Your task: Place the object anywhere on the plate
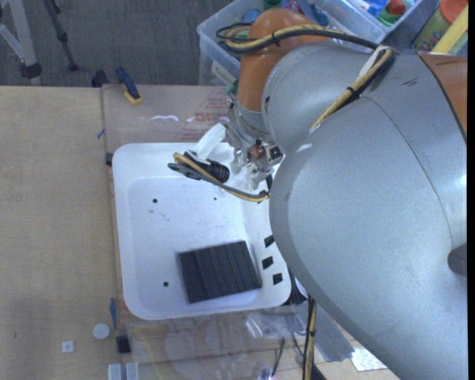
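A dark, ribbed rectangular plate (219,272) lies flat in the near right part of the left white bin (141,223). My gripper (249,159) hangs over the bin's far right corner, well behind the plate and apart from it. The big grey arm (371,193) reaches in from the right and covers everything on that side. What sits under the gripper is hidden by the wrist.
A clear tub of coloured toys (312,18) stands behind the bins. A blue clamp (130,89) sits at the bench's back left edge. A small grey disc (100,331) lies on the wooden bench in front of the bin.
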You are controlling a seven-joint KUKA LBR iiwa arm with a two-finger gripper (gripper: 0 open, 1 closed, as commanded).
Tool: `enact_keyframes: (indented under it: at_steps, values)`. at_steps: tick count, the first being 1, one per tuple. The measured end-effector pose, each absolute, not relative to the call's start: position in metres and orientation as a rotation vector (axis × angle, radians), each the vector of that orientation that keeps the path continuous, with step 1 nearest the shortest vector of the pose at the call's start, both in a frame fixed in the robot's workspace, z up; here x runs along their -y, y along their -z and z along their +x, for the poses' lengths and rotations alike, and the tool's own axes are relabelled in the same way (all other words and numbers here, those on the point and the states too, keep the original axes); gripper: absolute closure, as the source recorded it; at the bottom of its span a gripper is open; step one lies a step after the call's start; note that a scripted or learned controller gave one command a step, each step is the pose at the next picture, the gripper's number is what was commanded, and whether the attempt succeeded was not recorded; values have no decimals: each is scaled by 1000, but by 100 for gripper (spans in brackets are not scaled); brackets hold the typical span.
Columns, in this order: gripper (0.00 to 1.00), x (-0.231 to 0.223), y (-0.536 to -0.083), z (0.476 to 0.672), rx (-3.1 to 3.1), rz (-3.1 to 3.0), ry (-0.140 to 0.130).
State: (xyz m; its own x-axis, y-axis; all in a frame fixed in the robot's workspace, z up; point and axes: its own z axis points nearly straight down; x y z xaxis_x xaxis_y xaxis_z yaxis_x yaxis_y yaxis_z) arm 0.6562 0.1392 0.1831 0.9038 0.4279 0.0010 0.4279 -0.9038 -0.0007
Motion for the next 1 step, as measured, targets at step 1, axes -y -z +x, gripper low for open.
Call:
enact_keyframes:
  at_steps: [1]
  values:
    - [100,-219,-131,628,308,-3126,1]
